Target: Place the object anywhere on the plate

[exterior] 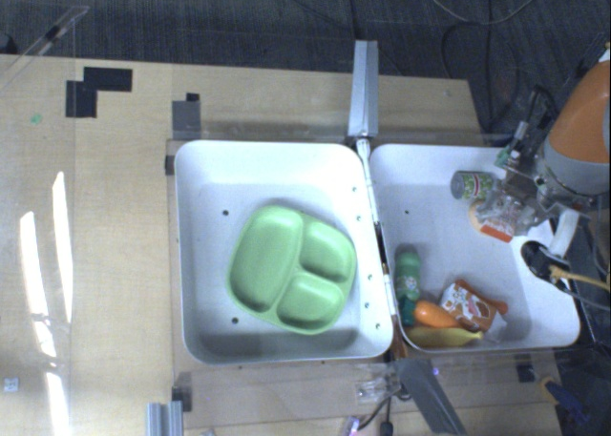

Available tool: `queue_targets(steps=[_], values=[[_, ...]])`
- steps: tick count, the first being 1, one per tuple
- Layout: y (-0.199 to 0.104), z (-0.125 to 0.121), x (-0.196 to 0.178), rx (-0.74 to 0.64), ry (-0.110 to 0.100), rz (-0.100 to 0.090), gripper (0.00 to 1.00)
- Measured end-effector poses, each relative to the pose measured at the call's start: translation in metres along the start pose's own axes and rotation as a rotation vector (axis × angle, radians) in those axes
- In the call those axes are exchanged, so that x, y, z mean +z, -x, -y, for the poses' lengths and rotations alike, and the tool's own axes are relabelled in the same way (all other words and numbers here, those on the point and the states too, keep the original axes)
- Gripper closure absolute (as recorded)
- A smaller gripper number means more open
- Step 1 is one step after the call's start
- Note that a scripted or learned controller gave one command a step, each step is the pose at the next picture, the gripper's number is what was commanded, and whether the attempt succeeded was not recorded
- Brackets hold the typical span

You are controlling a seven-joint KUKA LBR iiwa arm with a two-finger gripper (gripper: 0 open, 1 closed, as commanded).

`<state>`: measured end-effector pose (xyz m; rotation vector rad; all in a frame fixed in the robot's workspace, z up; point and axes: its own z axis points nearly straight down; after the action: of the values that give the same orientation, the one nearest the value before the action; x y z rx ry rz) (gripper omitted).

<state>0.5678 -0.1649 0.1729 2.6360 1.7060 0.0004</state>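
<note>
Pale wood bench (95,262) carries two shallow white bins side by side, with dark carpet and loose cables beyond its far edge. We see the left bin (205,176) holding a green plate (291,267) with three compartments — it lies near the bin's middle, tilted slightly. At 3 o'clock from it sits the right bin (430,224). Along that bin's 6 o'clock edge we find a green bottle (408,274) standing by the dividing wall, with an orange carrot (431,314), a yellow banana (445,336) and an orange-and-white packet (471,304) crowded together. Up at 2 o'clock the gripper (511,197) hangs over the bin's far corner, just beside a small green can (472,184) and above a reddish-orange object (494,225). We cannot tell whether it is clenched or released — the metalwork blurs into glare.
</note>
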Motion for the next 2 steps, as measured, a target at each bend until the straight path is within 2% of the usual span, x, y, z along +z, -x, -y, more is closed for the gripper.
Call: queue_targets(steps=[1, 2], values=[[-0.094, 0.062, -0.011, -0.283, -0.001, -0.002, 1.0], [-0.172, 0.08, -0.011, -0.623, 0.002, -0.002, 1.0]])
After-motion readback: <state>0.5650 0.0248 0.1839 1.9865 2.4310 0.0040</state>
